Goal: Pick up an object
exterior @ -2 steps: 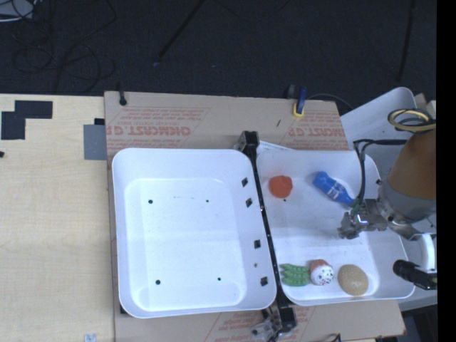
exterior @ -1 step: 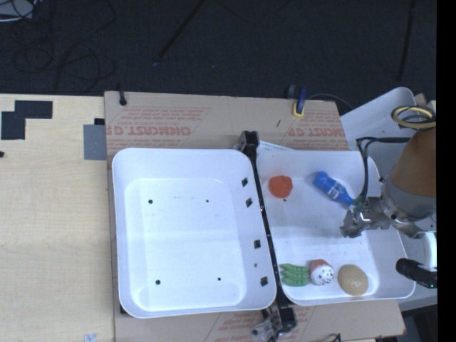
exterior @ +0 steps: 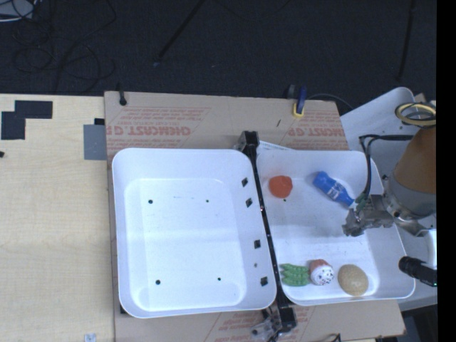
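Hand (exterior: 354,223) sits low inside the right bin (exterior: 399,255), near its right wall, with the arm (exterior: 420,169) coming in over that wall. Can't tell from this angle how the hand is set; nothing visibly held.

Candidates, all placed relative to the right bin:
- blue bottle (exterior: 333,188), lying tilted in the upper middle, closest to the hand, just up-left of it
- orange ball (exterior: 281,186), upper left, near the divider
- green toy (exterior: 294,274), red-and-white ball (exterior: 321,273) and tan lump (exterior: 353,280) lined up along the bottom wall, close together or touching

My read: the bottom three sit bunched against the wall, likely awkward to get around. The bottle lies free on open floor, so it looks like the easiest pick. Left bin (exterior: 135,169) isn't in play.

Task looks not yet done: no object lifted. Risk: grazing the bottle and rolling it away.
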Controlling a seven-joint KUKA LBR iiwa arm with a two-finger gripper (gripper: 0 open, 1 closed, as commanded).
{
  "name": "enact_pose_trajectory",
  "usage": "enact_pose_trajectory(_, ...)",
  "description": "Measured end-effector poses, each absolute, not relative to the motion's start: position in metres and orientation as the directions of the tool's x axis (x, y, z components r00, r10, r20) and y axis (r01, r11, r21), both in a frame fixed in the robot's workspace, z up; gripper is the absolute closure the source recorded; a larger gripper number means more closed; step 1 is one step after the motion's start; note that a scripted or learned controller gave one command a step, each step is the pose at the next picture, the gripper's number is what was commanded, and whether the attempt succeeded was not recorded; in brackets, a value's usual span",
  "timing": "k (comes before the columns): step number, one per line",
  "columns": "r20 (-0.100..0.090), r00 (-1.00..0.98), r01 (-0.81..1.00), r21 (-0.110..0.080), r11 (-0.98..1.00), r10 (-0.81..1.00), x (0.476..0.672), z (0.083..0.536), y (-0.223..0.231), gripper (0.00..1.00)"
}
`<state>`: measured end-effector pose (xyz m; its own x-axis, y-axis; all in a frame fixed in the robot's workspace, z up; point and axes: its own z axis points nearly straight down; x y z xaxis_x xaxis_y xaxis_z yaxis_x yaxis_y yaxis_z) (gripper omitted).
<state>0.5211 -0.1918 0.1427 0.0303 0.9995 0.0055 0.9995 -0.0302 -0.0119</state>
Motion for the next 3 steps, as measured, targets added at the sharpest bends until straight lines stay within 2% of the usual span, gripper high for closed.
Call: enact_pose_trajectory(3,0.009,0.036,0.999,-0.017,-0.036,0.999,0.520,0.170,-0.194,1.00)
